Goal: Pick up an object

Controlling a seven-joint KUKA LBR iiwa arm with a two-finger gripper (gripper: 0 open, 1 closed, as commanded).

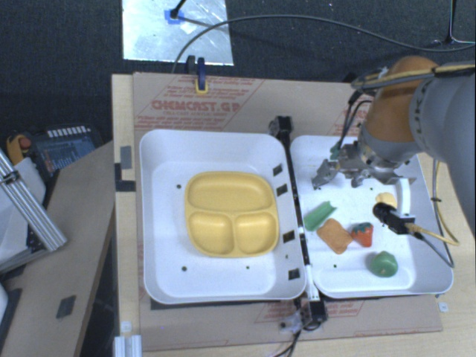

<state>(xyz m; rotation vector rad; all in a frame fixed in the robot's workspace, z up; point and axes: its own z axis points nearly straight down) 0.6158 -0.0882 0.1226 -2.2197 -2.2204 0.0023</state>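
Two white bins sit on the table; the hand hangs over the right bin's toys, grip state unclear, nothing lifted yet, so picking remains.

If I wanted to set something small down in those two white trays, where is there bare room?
In the left bin, bare floor rings the yellow plate, widest along its left and front. The right bin is crowded: the gripper hangs over its back, toys fill the middle, leaving its front edge.
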